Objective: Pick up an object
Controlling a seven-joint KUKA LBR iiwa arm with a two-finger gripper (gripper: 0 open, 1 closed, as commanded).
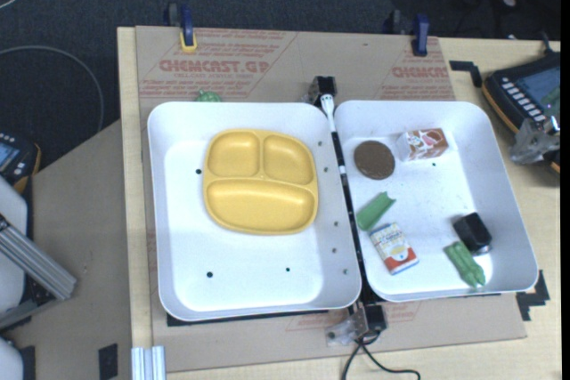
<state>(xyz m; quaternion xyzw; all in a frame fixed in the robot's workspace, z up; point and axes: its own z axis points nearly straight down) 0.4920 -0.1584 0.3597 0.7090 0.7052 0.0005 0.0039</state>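
The print on the packet (424, 142) in my right bin (499, 191) is too small to read, and so is the label on the carton (393, 246). A handset (533, 99) at the bench's (134, 191) right is cut by the edge. A green scrap (208, 96) peeks from behind the left bin (169, 218), mostly hidden.

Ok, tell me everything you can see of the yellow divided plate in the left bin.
The yellow plate is a rounded, glossy, plastic-looking tray with three compartments: two smaller ones along its far side and one wide one along the near side, split by raised ridges. All three look empty. It lies flat and upright on the floor of the left bin, in the far half, nearer the right wall. Nothing else touches it.
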